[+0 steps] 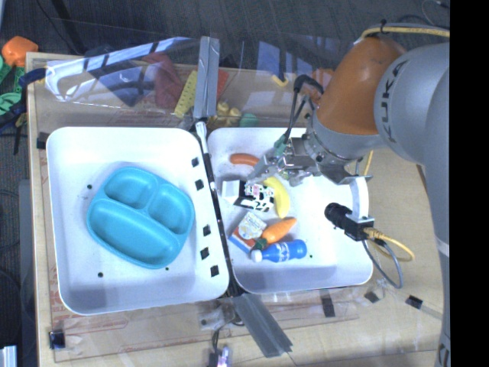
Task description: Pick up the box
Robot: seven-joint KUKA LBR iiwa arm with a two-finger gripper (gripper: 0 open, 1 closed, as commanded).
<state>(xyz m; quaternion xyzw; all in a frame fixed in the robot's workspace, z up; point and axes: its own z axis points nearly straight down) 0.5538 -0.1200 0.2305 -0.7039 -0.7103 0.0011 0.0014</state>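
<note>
While the jaws [281,167] hang low in the right bin [336,270], their state I cannot tell; the box [248,232] lies just below-left, not lifted, so picking remains.

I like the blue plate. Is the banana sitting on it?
No, the banana lies in the right bin near the carrot, while the blue plate sits in the left bin.

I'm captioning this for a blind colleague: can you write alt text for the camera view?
A grey and orange arm hangs its gripper over the right bin, above a banana, box, carrot, blue bottle and sausage. The left bin holds a blue divided tray.
</note>
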